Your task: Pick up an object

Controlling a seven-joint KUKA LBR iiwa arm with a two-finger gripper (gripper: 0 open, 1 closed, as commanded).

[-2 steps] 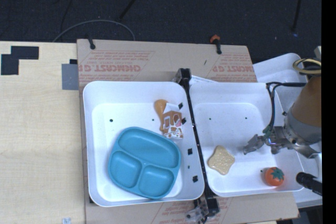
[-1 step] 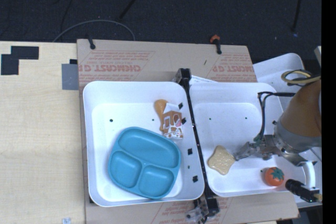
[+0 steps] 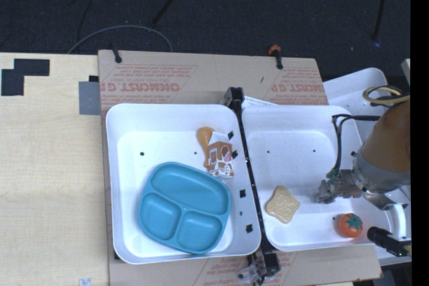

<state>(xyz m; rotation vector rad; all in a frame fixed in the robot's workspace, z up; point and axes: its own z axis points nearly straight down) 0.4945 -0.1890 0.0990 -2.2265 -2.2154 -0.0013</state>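
Observation:
In the right bin point(image 3: 295, 127) lie a beige, cookie-like piece point(image 3: 282, 203) near the front left and a small orange tomato-like ball with a green top point(image 3: 349, 225) at the front right. My gripper point(image 3: 330, 191) reaches in from the right and hangs low over the bin floor between these two, touching neither as far as I can see. The left bin point(image 3: 127, 144) holds a blue three-compartment plate point(image 3: 184, 207), an orange-brown piece point(image 3: 204, 136) and a brown-and-white patterned packet point(image 3: 220, 159).
A black divider bar point(image 3: 244, 177) runs between the two bins. Brown cardboard point(image 3: 201, 77) lies under the bins on the pale wooden bench. The arm's grey body with its orange band point(image 3: 392, 144) covers the right bin's right edge.

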